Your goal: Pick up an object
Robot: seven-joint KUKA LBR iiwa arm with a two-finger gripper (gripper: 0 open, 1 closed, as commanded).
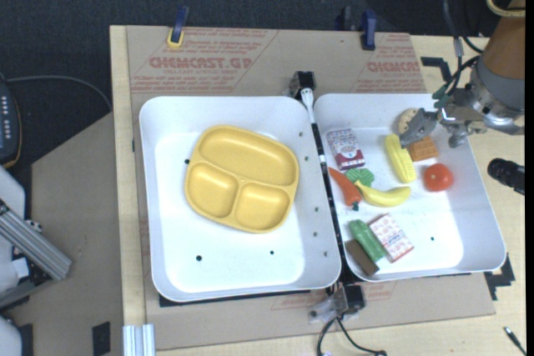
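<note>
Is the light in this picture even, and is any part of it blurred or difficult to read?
Camera view: soft, even light with faint shadows; the yellow tray and tomato are sharp enough; the pincer is slightly blurred; print on the small boxes is too small to read.

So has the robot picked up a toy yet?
Not yet, as far as this view tells. Done: the hand has reached the right bin and sits low at its far corner, by the corn cob. In hand: nothing can be seen between its fingers. Left: gripping and lifting. The tomato, banana and carrot lie in the bin.
</note>
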